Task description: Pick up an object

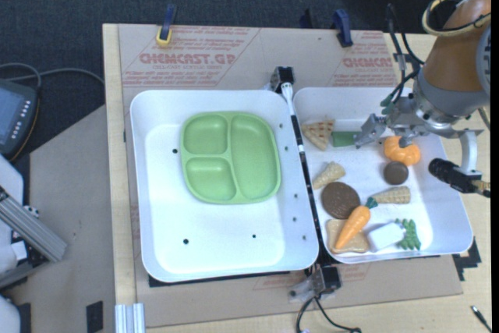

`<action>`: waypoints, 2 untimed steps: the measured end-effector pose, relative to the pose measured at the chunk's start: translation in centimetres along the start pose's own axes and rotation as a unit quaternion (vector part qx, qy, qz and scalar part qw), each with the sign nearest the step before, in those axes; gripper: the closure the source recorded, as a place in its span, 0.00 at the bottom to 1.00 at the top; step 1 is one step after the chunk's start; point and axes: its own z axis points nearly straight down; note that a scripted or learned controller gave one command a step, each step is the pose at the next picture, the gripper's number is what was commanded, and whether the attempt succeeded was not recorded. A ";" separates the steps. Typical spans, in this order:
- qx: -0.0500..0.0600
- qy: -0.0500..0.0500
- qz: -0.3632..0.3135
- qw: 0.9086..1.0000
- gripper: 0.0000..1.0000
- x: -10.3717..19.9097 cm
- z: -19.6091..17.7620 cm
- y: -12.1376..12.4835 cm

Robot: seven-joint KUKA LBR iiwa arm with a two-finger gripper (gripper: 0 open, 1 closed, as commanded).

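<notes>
Crowding is the main hazard: the small round orange toy fruit (400, 151) lies just below the gripper (387, 129) in the right white bin (460, 224), with a green block (344, 139) and a tan wedge-shaped toy (319, 133) close off its tip. I cannot tell how the gripper is set, since the grey arm (452, 66) hides it. A slightly off descent may nudge the fruit aside or catch the green block instead.

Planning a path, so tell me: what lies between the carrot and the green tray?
In the camera view, the bins' rims separate carrot and green tray.
</notes>
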 end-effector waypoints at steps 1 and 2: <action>-0.001 0.000 -0.001 1.000 0.00 0.2 4.5 0.0; -0.001 0.000 -0.001 1.000 0.00 0.3 7.3 -0.1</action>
